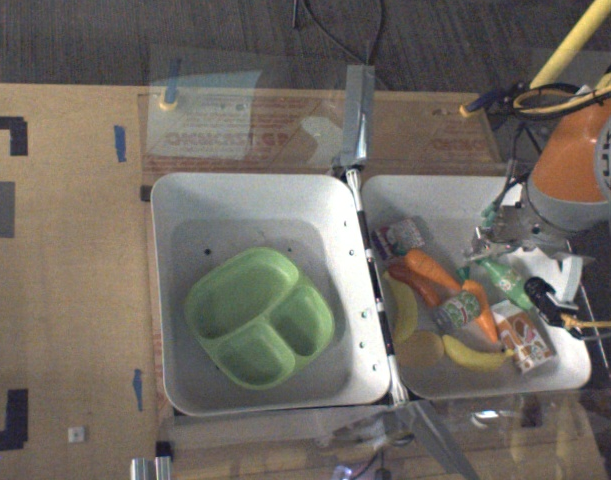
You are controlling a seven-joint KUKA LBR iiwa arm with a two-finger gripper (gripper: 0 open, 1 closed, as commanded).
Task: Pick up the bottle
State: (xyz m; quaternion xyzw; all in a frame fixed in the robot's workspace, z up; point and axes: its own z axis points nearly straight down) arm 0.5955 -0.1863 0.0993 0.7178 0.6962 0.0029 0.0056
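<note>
The bottle [507, 278] is green with a black cap and lies on its side near the right wall of the right bin [437, 200]. My gripper [497, 244] hangs from the grey wrist below the orange band. It sits just above and behind the bottle's green end, very close to it. The wrist body hides the point where the two meet, so I cannot tell whether they touch.
Crowded beside the bottle are a carrot [431, 267], a small can [457, 312], a juice carton [525, 340], two bananas [474, 356] [405, 308], a round brown item [418, 349] and a purple packet [401, 235]. The left bin [185, 208] holds a green divided plate [260, 316].
</note>
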